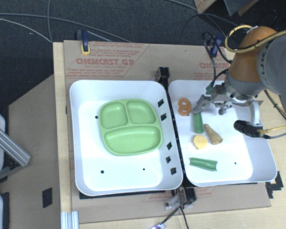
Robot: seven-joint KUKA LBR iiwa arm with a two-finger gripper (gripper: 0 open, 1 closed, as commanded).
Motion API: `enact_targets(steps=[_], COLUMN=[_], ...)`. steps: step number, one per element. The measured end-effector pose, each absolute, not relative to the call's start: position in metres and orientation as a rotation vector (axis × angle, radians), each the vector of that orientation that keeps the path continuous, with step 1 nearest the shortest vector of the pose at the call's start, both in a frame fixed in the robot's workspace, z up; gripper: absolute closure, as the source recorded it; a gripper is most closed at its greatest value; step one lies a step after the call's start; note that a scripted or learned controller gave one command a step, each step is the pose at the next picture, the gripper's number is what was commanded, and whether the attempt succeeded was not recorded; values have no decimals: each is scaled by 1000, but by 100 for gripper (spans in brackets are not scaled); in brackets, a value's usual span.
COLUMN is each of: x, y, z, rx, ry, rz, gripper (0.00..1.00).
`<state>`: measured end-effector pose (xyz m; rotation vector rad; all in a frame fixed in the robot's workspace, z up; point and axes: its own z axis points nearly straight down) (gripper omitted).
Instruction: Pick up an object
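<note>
Bench [133, 56]: brown board w/ red lettering along far edge, dark carpet around. Directly on it: two shallow white bins side by side, nearly touching at centre. Left bin [86, 175] holds green divided plate [130, 127]. Right bin [257, 161] holds small items: orange ring [183, 106], green stick [198, 122], tan cone [213, 134], yellow piece [199, 141], green pod [203, 163]. Blue-yellow clamp [85, 40] at bench's far-left edge; another blue clamp [211, 43] at far right. Black brackets between bins, far [162, 74] and near [186, 193].
</note>
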<state>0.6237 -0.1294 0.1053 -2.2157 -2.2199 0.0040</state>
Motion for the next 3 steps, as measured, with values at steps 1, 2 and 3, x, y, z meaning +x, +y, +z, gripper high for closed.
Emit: enact_targets(steps=[1,2,3], x=[624,625,628], y=[-129,-128,-135], z=[84,97,160], rx=[-2218,-2220,-2225], ry=[-2220,-2222,-2226], rz=[3,-2,-6], gripper=[0,100,100])
